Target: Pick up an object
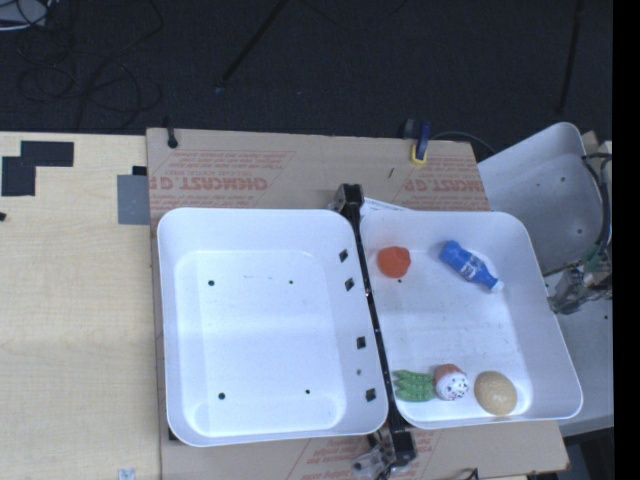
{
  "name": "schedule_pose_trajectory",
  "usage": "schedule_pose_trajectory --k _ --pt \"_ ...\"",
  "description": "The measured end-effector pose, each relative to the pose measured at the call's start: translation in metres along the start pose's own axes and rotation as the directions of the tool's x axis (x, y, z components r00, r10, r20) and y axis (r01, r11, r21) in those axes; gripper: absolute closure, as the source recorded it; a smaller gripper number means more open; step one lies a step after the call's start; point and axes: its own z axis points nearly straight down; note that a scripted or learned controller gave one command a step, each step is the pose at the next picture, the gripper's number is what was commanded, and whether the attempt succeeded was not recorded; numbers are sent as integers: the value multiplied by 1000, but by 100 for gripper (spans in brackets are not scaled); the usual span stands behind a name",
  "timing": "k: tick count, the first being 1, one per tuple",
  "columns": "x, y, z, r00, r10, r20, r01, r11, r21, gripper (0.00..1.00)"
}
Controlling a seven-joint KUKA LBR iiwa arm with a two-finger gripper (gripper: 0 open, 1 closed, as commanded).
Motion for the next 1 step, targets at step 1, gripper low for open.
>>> schedule_pose_trajectory --k 1 --pt "1 1 28 1000 1 1 -1 1000 -3 100"
